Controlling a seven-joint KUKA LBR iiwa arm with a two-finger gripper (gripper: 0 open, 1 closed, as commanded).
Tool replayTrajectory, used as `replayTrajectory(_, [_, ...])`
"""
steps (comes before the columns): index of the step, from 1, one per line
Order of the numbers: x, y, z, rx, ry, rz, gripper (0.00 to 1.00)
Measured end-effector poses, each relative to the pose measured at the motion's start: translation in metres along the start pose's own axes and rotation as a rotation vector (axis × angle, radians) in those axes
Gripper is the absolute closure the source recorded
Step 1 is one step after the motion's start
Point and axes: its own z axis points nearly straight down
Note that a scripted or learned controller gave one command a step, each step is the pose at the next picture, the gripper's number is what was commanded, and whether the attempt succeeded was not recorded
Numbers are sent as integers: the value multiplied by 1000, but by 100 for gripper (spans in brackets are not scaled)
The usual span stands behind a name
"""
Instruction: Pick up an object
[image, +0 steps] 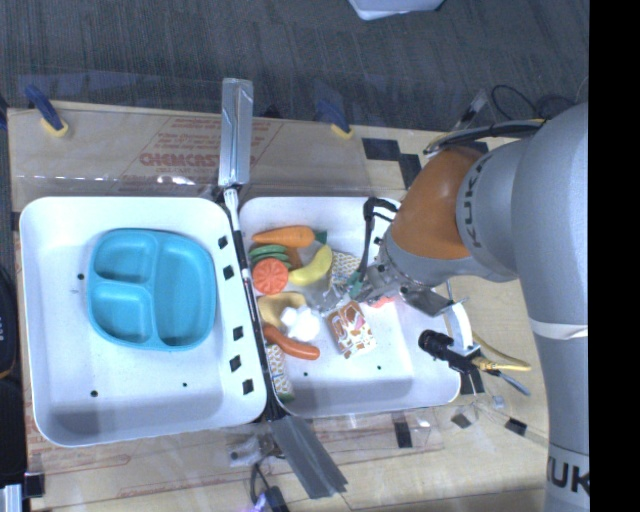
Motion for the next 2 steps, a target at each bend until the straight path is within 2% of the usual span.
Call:
replayTrajectory(1, [31, 46, -143, -5, -3, 44, 100])
replayTrajectory(2, [48, 117, -108, -1, -2, 210, 100])
